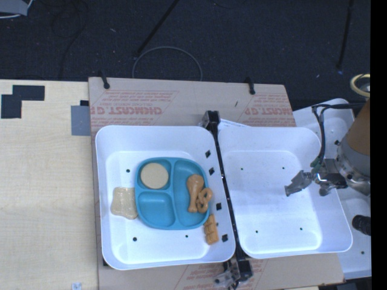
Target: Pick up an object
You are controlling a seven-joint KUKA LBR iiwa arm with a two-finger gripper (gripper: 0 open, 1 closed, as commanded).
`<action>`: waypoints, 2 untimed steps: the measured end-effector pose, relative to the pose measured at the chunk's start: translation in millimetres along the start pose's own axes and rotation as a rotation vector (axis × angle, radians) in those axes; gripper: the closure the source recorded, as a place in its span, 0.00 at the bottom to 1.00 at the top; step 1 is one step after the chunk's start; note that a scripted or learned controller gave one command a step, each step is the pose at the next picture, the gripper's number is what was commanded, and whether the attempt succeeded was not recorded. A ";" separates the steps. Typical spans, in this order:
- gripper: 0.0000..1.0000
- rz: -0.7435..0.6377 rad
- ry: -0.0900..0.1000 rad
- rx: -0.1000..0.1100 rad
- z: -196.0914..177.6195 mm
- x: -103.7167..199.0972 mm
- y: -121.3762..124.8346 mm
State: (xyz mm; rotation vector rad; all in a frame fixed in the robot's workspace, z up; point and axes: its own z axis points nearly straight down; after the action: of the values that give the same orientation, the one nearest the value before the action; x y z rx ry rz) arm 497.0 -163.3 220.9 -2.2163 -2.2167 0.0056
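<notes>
My gripper (pixel 309 187) hangs over the right side of the right white bin (pixel 272 246), open, with nothing between its fingers. The objects lie in the left white bin (pixel 115 144). A blue divided tray (pixel 158 211) holds a round tan disc (pixel 153 176) and a brown twisted pretzel-like piece (pixel 198 193). A pale tan slab (pixel 124 202) lies against the tray's left edge. A small brown chunk (pixel 211 229) rests by the tray's lower right corner. All of these are well to the left of the gripper.
A black divider (pixel 221 186) runs between the two bins. The bins sit on a cardboard sheet (pixel 181 104). A light wooden bench surface (pixel 42 186) lies to the left. The arm with its cables (pixel 357 156) stands at the right edge.
</notes>
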 end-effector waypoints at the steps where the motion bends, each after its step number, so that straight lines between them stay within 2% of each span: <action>1: 0.00 0.000 0.001 0.002 60.7 9.0 -3.0; 2: 0.00 0.001 0.001 0.001 105.8 10.8 -9.5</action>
State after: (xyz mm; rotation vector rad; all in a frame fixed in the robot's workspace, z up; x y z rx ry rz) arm 486.8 -152.2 115.2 -2.2167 -2.2146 0.0054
